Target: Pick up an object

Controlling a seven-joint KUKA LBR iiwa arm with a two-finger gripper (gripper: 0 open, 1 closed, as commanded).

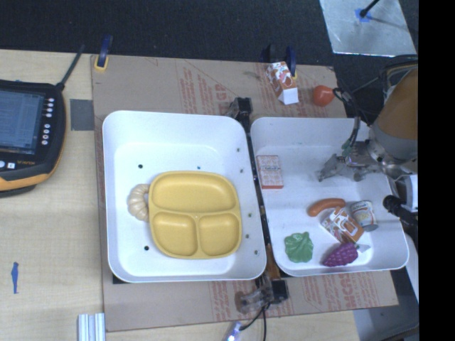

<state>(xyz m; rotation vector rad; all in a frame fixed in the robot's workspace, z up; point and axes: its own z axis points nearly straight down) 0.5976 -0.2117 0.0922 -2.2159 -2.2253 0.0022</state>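
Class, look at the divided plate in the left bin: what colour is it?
Yellow. The divided plate shows plainly in the camera view.

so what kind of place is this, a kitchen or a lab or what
Most likely a robot lab test bench, not a kitchen. Two white bins sit on a cardboard sheet, the food is toy plastic, like the purple grapes, and an orange-rimmed robot teach pendant lies on the left.

Light wood bench [43,247], brown cardboard sheet [178,84] on it; dark carpet floor [178,9] across top of frame.
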